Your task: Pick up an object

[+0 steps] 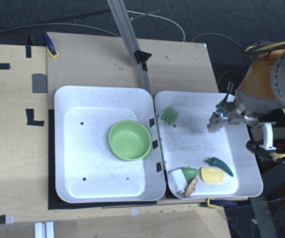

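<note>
The arm (pixel 266 86) is reaching in from the right, its orange band sitting above the wrist, and the jaws (pixel 215 125) are hanging over the right-hand bin (pixel 242 155) near its right wall. They are pointing down and to the left; I cannot tell whether they are apart or together (the tips are small and blurred against the white floor), and nothing is showing between them.

Left of the jaws, across bare bin floor, a small green ridged piece (pixel 170 115) is lying near the bin's left wall. Below the jaws, toward the near edge, a dark green pepper (pixel 220 165) is lying tilted, touching a yellow lump (pixel 212 175) just beside it. Further left of those, a green cone-like piece (pixel 188 173) and a tan stick (pixel 191 185) are crowding the corner together. Nothing is standing directly between the jaws and these things.

Well to the left of the jaws, the other bin (pixel 73 133) is holding a green bowl (pixel 129 140), upright. Both bins are resting on the wooden surface (pixel 98 58), and a grey pole (pixel 125 26) is slanting across it above them.
</note>
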You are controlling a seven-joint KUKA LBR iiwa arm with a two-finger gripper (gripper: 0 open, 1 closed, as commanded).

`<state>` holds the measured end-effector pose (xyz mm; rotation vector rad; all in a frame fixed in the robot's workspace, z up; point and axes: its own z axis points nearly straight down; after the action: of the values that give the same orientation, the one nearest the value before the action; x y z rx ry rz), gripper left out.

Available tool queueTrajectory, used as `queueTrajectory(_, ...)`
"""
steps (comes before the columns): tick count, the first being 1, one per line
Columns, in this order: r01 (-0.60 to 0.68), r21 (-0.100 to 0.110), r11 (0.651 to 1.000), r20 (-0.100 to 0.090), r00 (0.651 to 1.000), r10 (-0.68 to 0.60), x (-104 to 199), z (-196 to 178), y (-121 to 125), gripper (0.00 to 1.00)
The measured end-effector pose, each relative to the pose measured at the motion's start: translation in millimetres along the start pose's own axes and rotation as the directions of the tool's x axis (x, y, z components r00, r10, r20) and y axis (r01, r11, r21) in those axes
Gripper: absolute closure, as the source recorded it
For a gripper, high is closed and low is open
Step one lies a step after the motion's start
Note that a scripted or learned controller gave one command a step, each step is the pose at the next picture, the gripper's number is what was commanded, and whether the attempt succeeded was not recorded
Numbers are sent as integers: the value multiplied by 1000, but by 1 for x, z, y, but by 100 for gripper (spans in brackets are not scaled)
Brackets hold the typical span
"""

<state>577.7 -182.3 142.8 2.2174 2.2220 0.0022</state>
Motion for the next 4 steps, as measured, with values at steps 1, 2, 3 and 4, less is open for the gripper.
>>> queueTrajectory(1,0,0,1000,0,1000,0,4,-43,4,100)
queueTrajectory(2,0,-3,1000,1,1000,0,6,-105,10,100)
queueTrajectory(3,4,4,1000,-2,1000,-4,58,-91,17,100)
queueTrajectory(4,4,5,1000,-2,1000,-4,102,-86,23,100)
